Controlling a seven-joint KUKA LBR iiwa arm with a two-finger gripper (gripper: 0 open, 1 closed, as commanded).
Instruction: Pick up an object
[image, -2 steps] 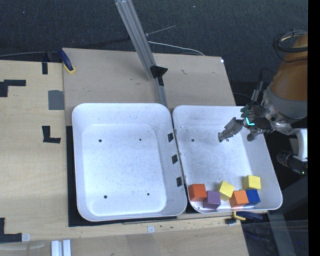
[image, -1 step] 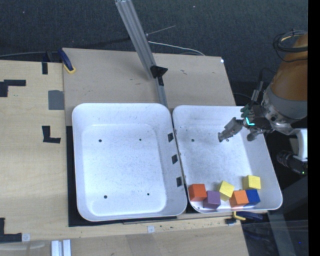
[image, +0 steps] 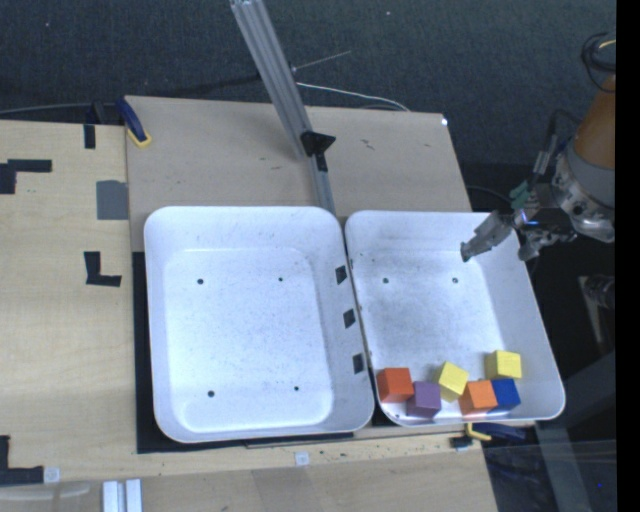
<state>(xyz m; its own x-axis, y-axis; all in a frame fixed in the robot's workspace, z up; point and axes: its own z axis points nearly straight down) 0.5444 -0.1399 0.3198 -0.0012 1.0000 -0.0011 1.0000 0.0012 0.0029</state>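
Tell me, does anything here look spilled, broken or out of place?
Nothing looks spilled or broken. The small blocks, among them an orange block and a purple block, all crowd the near edge of the right bin, some touching.

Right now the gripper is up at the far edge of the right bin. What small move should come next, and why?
Probably carry the gripper toward the near end of the right bin, stopping above the blocks. It hangs over the far right rim, while the orange block, purple block and yellow block cluster against the near wall, well away from it.
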